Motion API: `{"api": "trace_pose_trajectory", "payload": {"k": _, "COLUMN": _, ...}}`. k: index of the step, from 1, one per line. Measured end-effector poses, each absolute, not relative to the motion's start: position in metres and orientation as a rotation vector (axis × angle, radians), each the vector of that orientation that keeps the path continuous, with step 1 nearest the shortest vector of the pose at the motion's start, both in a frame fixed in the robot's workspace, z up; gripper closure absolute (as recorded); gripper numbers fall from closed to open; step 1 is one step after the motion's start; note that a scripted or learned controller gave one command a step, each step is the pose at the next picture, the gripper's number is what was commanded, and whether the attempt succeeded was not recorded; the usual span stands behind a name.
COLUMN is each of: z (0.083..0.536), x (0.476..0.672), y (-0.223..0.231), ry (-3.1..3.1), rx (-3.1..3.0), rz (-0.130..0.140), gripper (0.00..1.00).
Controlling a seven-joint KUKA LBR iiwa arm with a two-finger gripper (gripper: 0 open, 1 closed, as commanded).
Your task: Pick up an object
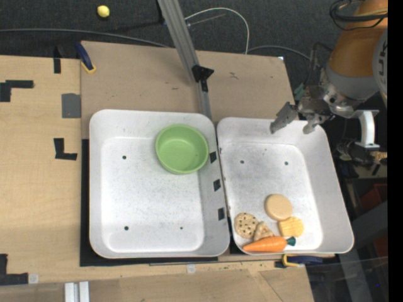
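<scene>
The carrot (pixel 267 245) lies nearest the camera, at the front edge of the right bin (pixel 315 168), well below the end effector (pixel 295 122) and a little to its left. Its long axis runs nearly level across the view, tilted slightly up to the right; the orange tip points left and the green stub right. No writing or label can be read on anything here.

Going left to right: the left bin (pixel 126 194) lies well to the left of the end effector and holds one green bowl (pixel 182 148), upright, at its back right corner, to the left of the end effector and slightly below it. The two bins touch along their inner rims. The right bin holds five food items bunched at its front, all well below the end effector: one speckled cookie (pixel 245 224), one tan wedge (pixel 262 231) just right of it and touching the carrot, the one carrot, one round tan biscuit (pixel 278 206) above them, and one yellow block (pixel 291 226) just below the biscuit.

The end effector hangs over the back right corner of the right bin, its two fingers (pixel 280 119) spread apart with nothing between them. One yellow ball (pixel 103 11) lies beyond the bench (pixel 38 168), far up and left of it.
</scene>
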State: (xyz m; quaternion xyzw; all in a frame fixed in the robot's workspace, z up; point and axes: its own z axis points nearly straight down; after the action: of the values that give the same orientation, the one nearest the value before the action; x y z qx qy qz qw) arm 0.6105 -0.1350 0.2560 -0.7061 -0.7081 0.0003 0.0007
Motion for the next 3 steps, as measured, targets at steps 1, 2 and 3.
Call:
{"api": "trace_pose_trajectory", "payload": {"k": 1, "z": 0.256, "x": 0.611, "y": -0.135, "ry": -2.223, "rx": -2.217, "rz": 0.001, "gripper": 0.0}}
{"api": "trace_pose_trajectory", "payload": {"k": 2, "z": 0.192, "x": 0.606, "y": -0.132, "ry": -2.219, "rx": -2.215, "rz": 0.008, "gripper": 0.0}}
{"api": "trace_pose_trajectory", "payload": {"k": 3, "z": 0.148, "x": 0.603, "y": -0.133, "ry": -2.22, "rx": -2.217, "rz": 0.007, "gripper": 0.0}}
